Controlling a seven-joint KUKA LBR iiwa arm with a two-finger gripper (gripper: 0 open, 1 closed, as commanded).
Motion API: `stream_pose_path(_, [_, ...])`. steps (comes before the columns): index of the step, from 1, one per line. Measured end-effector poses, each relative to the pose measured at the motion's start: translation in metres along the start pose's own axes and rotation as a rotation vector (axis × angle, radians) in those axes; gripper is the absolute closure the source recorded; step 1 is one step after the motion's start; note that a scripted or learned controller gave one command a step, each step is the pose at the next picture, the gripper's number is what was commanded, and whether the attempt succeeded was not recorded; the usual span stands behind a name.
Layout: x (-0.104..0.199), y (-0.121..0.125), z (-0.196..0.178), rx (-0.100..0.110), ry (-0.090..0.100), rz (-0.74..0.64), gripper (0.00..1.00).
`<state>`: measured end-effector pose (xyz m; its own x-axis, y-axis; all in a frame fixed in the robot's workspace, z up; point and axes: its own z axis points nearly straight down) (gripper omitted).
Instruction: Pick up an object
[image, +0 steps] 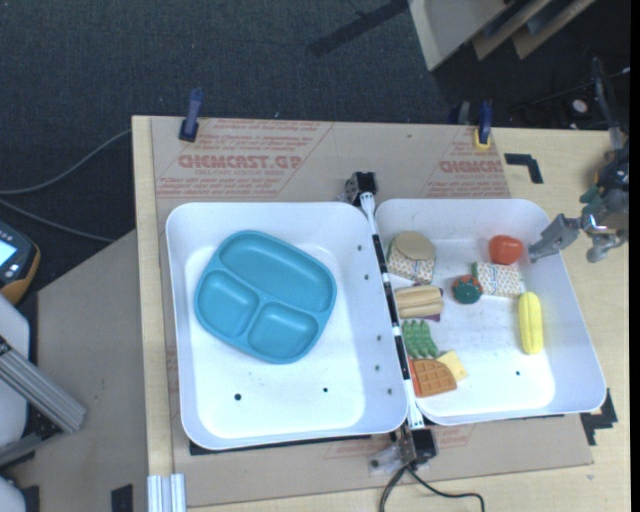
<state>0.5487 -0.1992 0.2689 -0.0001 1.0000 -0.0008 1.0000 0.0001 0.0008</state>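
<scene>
Tabletop (150, 300): pale wood, carrying a brown printed cardboard sheet (300, 160) fastened at its far edge by two blue clamps (190, 103). On the sheet, two shallow white bins side by side. Left bin (200, 400): one blue three-compartment plate (265, 296), tilted slightly, lying toward the bin's far left. Right bin (570, 370): assorted toy food. Along its left wall, from far to near: a round tan cupcake-like piece (412, 254); a hot-dog-like bun (418, 300); a green leafy piece (420, 338); a waffle square (432, 377) touching a yellow cheese-like wedge (452, 365). Toward the far right: a red tomato (506, 249), just beside a white patterned block (500, 279); a small dark green round piece (466, 291) touching that block's left end. A yellow corn-like piece (530, 322) lies lengthwise near the right wall. Gripper (575, 232): grey, at the right bin's far right corner, above the rim, just right of the tomato and apart from it; whether the jaws are released or clenched cannot be told, and nothing is seen between them.
</scene>
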Motion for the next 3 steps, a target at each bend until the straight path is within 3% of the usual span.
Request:
stream_pose_path(1, [0.001,0.124,0.122,-0.012,-0.003,-0.007,0.0])
stream_pose_path(2, [-0.014,0.098,0.188,0.007,0.008,0.0,0.0])
stream_pose_path(3, [-0.014,0.1,0.173,0.0,0.001,-0.002,1.0])
